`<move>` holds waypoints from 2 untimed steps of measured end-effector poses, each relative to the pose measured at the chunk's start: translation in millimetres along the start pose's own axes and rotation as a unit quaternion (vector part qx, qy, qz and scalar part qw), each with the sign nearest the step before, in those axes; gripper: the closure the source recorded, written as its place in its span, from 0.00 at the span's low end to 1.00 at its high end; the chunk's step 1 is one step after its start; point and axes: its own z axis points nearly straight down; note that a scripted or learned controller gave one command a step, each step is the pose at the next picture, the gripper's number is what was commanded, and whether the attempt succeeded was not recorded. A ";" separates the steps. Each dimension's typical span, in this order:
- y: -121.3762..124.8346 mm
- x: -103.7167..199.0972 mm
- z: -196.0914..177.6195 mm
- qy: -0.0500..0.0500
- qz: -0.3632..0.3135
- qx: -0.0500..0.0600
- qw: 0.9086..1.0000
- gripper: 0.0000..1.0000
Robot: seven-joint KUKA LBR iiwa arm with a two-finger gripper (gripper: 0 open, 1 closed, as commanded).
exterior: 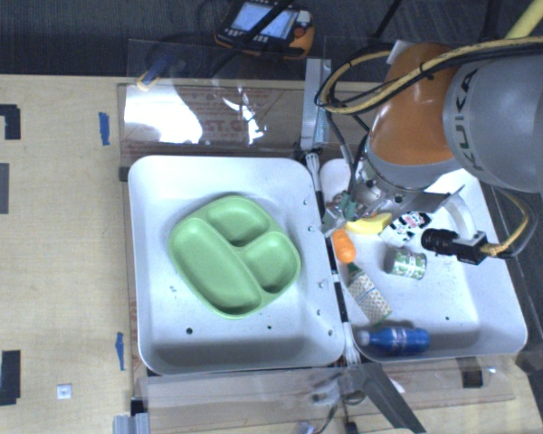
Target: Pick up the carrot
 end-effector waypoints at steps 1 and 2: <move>-35.4 -45.5 -0.2 0.000 -0.011 -0.001 1.000 1.00; 9.0 -5.6 -0.3 -0.002 -0.067 -0.002 0.998 1.00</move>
